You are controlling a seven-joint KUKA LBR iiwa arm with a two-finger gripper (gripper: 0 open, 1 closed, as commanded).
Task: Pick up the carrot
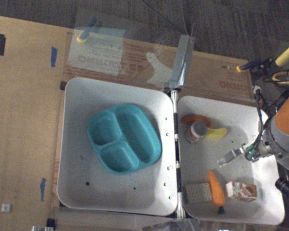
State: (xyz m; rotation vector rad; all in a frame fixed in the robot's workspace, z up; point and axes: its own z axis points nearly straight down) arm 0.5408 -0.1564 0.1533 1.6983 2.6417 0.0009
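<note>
Carrot (pixel 216 188) in right bin (pixel 258 218), sponge (pixel 198 192) touching left, carton (pixel 242 191) just right; hand (pixel 229 158) above, grip state unclear.

You had even, fairly bright overhead light; soft shadows lay inside the white bins (pixel 68 182). Glare washed the clear sheet (pixel 116 53) at 12 o'clock, and detail was slightly soft throughout.

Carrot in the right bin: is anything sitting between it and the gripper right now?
Nothing visible does. The gripper hangs over bare bin floor above the carrot, with open white floor between them. The small carton lies just right of the carrot and a grey sponge just left, so both crowd its sides without blocking the path down.
</note>
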